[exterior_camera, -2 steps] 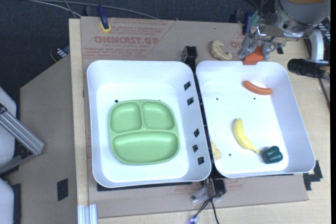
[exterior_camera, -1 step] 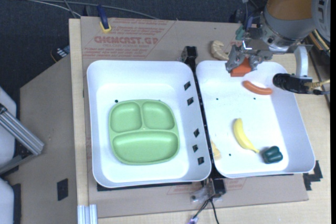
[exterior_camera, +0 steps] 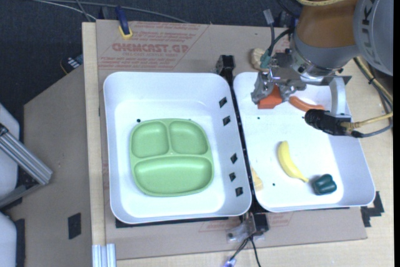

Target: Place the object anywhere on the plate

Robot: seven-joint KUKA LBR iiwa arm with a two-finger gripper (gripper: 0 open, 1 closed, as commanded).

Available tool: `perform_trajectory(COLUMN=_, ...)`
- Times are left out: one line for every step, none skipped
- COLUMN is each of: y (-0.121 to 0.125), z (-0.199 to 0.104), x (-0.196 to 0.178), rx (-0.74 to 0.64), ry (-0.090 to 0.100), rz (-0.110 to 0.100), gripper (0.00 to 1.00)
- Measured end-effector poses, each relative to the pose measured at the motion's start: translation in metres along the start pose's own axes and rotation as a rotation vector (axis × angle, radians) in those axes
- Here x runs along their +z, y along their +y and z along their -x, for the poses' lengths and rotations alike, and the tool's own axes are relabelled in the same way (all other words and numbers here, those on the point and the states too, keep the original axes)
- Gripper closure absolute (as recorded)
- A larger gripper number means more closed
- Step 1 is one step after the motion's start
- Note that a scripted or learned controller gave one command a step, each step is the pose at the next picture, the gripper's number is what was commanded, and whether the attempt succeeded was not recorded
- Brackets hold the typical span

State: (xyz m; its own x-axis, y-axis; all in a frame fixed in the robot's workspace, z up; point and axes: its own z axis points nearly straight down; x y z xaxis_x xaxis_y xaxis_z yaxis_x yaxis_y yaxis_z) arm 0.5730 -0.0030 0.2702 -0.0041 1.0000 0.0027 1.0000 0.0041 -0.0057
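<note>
The tool (exterior_camera: 270,92) hangs over the far left corner of the right shallow white bin (exterior_camera: 350,194), its metal fingers narrowly set around a small orange-red block (exterior_camera: 271,102), seemingly gripping it. Its destination, the pale green divided plastic plate (exterior_camera: 171,157), lies well to the left in the left white bin (exterior_camera: 119,134), across the bins' shared walls. A yellow banana (exterior_camera: 289,161) and dark green pepper-like toy (exterior_camera: 324,184) lie nearer, right.

Bench (exterior_camera: 156,47) is a brown board with red print along its far edge. Two white bins sit directly on it, touching: left bin (exterior_camera: 119,134), right bin (exterior_camera: 350,166).
</note>
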Motion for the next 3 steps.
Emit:
perform_trajectory(y=-0.023, z=-0.046, x=0.022, rx=0.0, ry=0.0, rz=-0.001, gripper=1.0)
perform_trajectory(y=-0.055, z=-0.089, x=0.035, rx=-0.001, ry=0.0, rz=-0.001, gripper=1.0)
perform_trajectory(y=-0.069, z=-0.13, x=0.045, rx=0.001, ry=-0.001, rz=0.0, gripper=1.0)
